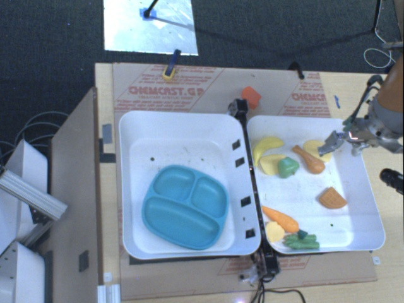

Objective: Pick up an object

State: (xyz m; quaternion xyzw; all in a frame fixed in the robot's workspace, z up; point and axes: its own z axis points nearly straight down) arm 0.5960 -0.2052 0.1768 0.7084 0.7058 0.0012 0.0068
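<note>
Pincer (332, 145) over right bin's (363, 188) top right edge, fingers slightly apart, holding nothing.
L to R: blue tray (184, 206) mid left bin (136, 169); right bin has yellow/green pieces (278, 161) nr top left corner, drumstick (308, 159) beside pincer, carrot (281, 218) at bottom left corner, brown piece (331, 198) nr right edge.

Legible text appears on one item: the tan protective sheet (189, 84) lying on the bench under both white bins. Red lettering reading "CHEMCAST GP" stands on its exposed strip in the upper centre of the frame, above the left bin. The same red brand lettering repeats at upper right, above the right bin, where only "CHEMC" is clear. Smaller red lines around each brand mark are too fine to read. No other label, number or sign is legible.
</note>
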